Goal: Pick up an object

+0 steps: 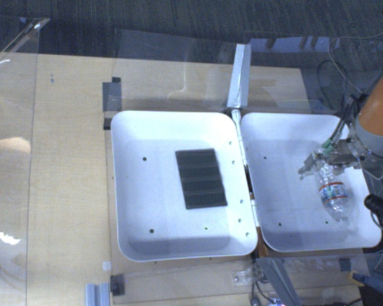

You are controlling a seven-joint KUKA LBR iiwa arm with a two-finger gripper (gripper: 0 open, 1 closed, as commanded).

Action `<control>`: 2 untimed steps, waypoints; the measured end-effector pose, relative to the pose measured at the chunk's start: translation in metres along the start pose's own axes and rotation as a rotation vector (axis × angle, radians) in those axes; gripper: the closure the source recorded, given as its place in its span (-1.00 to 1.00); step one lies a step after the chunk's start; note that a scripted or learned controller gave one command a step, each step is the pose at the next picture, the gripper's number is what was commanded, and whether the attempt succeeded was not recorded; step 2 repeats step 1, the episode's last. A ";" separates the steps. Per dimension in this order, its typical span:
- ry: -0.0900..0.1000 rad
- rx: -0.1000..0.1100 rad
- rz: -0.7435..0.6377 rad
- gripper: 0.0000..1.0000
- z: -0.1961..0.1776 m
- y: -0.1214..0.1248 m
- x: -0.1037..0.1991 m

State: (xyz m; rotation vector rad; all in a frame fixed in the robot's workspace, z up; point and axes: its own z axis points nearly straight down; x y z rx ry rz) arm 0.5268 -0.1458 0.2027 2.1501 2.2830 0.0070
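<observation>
A small clear plastic bottle (334,195) with a red and blue label lies in the right bin (274,171), towards its right side. My gripper (327,159) hangs directly over the bottle's upper end, very close to it or touching it; the view does not settle which. The grey arm with its orange band (378,116) comes in from the right edge. A dark, ribbed rectangular block (201,178) lies flat in the middle of the left bin (134,171).
A metal divider strip (238,81) runs back from the seam between the two bins. Cables hang near the arm at the right edge (345,101). Light wooden bench surface (51,171) stretches to the left of the bins.
</observation>
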 end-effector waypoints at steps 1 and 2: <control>0.000 -0.004 0.073 -1.00 0.057 0.039 -0.043; 0.000 -0.004 0.073 -1.00 0.057 0.039 -0.043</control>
